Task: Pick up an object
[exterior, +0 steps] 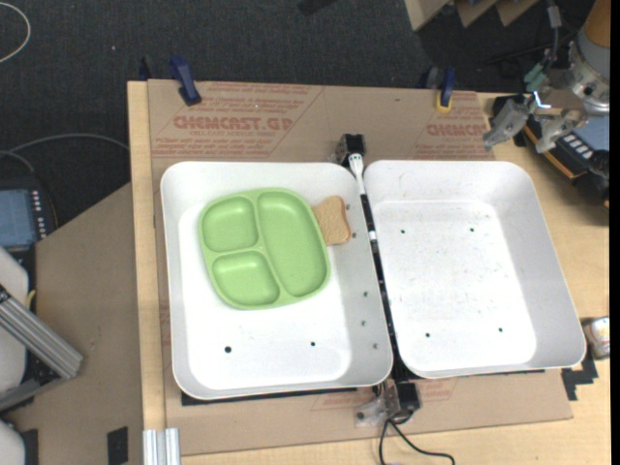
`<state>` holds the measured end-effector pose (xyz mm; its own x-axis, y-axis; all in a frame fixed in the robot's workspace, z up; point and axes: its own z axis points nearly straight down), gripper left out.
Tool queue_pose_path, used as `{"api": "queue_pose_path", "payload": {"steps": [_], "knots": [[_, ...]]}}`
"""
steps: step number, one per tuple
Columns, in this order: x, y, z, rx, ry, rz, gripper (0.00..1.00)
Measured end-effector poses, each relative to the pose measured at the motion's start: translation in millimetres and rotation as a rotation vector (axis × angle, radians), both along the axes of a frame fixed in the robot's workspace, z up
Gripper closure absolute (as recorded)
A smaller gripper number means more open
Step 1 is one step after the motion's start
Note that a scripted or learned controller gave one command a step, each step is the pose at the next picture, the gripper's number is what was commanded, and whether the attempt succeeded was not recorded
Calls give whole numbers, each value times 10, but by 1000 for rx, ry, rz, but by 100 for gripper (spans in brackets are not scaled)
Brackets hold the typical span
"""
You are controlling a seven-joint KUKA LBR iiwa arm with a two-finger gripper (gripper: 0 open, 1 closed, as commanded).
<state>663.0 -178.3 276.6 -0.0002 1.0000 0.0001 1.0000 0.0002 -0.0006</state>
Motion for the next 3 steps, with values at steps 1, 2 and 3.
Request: {"api": "queue_pose_path", "payload": {"steps": [1, 2, 3], "knots": [[-639, -60, 1675, -6, -17, -2, 0], [-1136, -78, 2678, -6, -17, -2, 0], [-1705, 697, 2598, 2, 0, 7, 0]]}}
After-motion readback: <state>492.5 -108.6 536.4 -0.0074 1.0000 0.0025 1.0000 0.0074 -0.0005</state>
